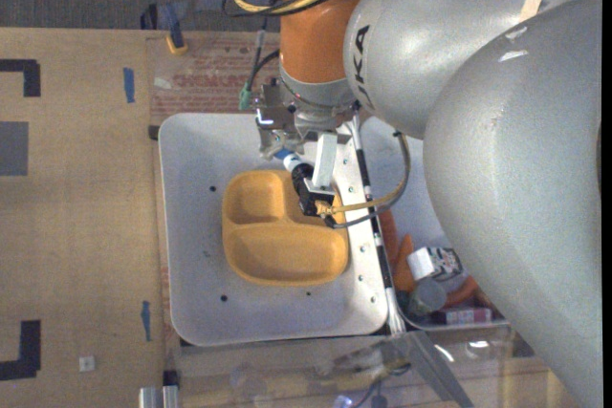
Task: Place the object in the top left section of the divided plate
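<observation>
**Arm** (516, 158): the broad grey link lies nearest the lens and takes up the right side. It runs leftward to a bend capped by the orange band (320, 5). Below the band the wrist turns down, so the tool axis points steeply at the left bin.

**Gripper** (285, 148): it hangs under the wrist, close above the plate's upper rim as the view shows it. Whether it is spread or pressed together cannot be told from this angle. A small blue item (283, 154) shows at the gripper's tip, over that same rim; whether it is pinched cannot be told.

**Plate** (277, 253): yellow and parted by a raised ridge, it lies flat near the middle of the bin (191, 234). Its upper right part is hidden beneath the gripper.

**Second bin** (413, 169): it stands just to the right and is mostly covered by the arm. A white-and-black container (435, 261) and orange pieces (387, 234) lie toward its lower end.

**Tabletop** (76, 205): brown, carrying both bins. Blue tape strips (128, 86) and black corner marks (24, 76) sit on its left part.
</observation>
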You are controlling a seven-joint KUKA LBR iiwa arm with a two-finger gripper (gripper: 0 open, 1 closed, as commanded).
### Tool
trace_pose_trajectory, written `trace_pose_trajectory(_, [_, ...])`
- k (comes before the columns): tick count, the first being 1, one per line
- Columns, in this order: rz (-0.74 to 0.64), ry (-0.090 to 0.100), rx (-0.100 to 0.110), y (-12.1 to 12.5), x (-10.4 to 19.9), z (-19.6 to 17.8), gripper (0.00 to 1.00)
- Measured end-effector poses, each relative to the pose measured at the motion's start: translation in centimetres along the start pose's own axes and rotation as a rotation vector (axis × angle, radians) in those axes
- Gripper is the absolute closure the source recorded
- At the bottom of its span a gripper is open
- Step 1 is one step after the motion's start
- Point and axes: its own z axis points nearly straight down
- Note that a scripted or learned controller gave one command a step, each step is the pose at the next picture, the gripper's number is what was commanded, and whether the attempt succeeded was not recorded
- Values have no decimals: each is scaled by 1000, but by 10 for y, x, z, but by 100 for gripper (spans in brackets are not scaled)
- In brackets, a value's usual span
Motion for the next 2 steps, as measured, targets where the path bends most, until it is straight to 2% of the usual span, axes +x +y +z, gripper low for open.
trace_pose_trajectory(1, [-116,1,4,-84,-5,73,100])
trace_pose_trajectory(2, [-240,28,-1,-39,-32,87,100])
